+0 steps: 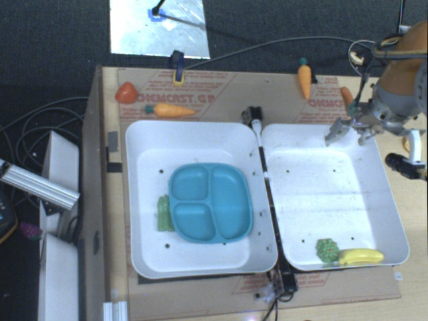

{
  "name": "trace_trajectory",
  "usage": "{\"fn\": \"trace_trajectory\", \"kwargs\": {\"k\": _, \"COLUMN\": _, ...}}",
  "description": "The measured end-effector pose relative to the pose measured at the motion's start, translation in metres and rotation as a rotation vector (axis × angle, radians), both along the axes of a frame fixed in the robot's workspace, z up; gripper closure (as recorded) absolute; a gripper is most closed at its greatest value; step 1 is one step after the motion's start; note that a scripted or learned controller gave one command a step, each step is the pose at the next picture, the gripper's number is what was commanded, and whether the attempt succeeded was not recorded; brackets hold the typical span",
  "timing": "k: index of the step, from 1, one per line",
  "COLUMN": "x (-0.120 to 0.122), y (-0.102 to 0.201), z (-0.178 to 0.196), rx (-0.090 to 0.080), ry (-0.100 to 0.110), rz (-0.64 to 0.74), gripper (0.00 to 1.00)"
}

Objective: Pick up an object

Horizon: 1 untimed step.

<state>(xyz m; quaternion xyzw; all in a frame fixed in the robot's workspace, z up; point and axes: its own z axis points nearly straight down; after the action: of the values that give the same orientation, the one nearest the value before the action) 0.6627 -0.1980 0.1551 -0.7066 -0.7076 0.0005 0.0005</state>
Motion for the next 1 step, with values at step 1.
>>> {"fn": "trace_trajectory", "kwargs": {"k": 1, "x": -0.0027, "y": 0.0324, "z": -0.0430, "rx": 0.000, "ry": -0.003, "rz": 0.004, "gripper": 0.00}}
